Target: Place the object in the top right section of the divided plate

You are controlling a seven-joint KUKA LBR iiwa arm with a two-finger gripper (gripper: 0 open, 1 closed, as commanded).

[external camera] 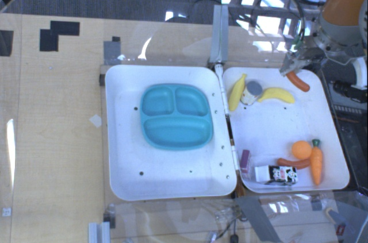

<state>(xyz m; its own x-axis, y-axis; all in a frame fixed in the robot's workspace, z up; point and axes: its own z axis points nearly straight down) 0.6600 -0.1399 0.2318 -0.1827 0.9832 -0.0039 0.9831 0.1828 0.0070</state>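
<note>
A blue divided plate [175, 116] lies in the left bin [123, 178], with two small sections at the far side and one large section in front. The gripper [290, 66] hangs at the far right corner of the right bin [276, 121], just above a red-orange sausage [298, 81] that lies on the bin floor. Nearby lie two yellow bananas [236, 92] [277, 96] with a small grey-lidded jar [250, 92] between them.
At the right bin's front right sit an orange [301, 149], a carrot [316, 161], another red sausage [292, 163], a small black-and-white carton [276, 174] and a pink block [245, 159]. A grey post [219, 35] stands behind the seam between the bins.
</note>
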